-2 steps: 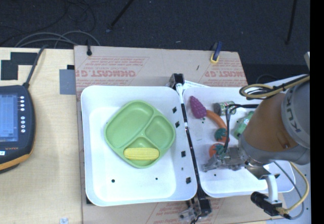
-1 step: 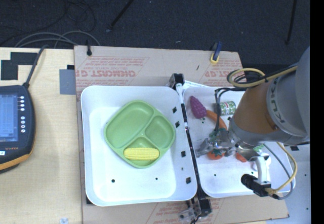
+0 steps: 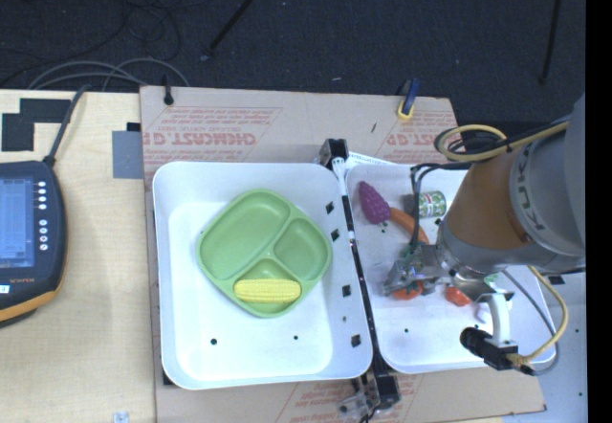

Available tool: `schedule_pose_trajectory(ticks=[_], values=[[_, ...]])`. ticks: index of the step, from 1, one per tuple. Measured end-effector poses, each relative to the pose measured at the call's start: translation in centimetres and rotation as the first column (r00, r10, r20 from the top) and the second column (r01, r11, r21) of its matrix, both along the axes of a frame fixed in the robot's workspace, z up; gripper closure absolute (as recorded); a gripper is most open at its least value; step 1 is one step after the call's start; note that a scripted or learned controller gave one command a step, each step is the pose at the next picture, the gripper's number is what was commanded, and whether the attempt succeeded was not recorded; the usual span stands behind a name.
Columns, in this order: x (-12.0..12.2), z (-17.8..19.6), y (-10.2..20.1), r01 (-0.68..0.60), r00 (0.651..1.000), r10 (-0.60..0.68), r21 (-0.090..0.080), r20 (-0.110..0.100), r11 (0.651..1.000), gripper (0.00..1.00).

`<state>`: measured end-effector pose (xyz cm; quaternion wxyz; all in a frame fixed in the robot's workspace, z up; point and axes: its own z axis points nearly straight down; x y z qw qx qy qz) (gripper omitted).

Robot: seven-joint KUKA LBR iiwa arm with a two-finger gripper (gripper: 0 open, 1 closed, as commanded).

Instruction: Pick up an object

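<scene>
From the camera view above, two white bins sit side by side on the table. The left bin [image 3: 182, 335] holds a green divided plate [image 3: 266, 251] with a yellow corn cob [image 3: 267, 291] lying in its nearest compartment. The right bin [image 3: 421, 354] holds the loose things: a purple eggplant-like piece [image 3: 373, 203], an orange carrot-like stick [image 3: 405, 221] just beside it, a small can [image 3: 431, 204] with a green and white label too blurred to read, and red-orange bits [image 3: 457, 296] near the arm's wrist.

The arm [image 3: 507, 206] reaches low into the right bin, and the claw [image 3: 409, 276] is down among the small red and green pieces at the bin's middle. Whether it is spread or pressed together cannot be told; the wrist and clutter hide it, and nothing is plainly seen pinched in it. So the task looks to be at the grasp attempt: the reach is done, while a secure hold and the lift are left.

Readable writing is scarce: red print on the cardboard sheet [image 3: 215, 134] under the bins appears upside down and is not legible with confidence. A handheld controller [image 3: 24, 225] with a lit screen lies at the left.
</scene>
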<state>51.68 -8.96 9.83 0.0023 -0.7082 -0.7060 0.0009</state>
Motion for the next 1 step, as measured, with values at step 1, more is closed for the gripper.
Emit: schedule_pose_trajectory(ticks=[1], values=[[3.36, 9.45, 8.30, -0.011, 1.000, 0.011, 0.000, 0.011, 1.000, 1.00]])
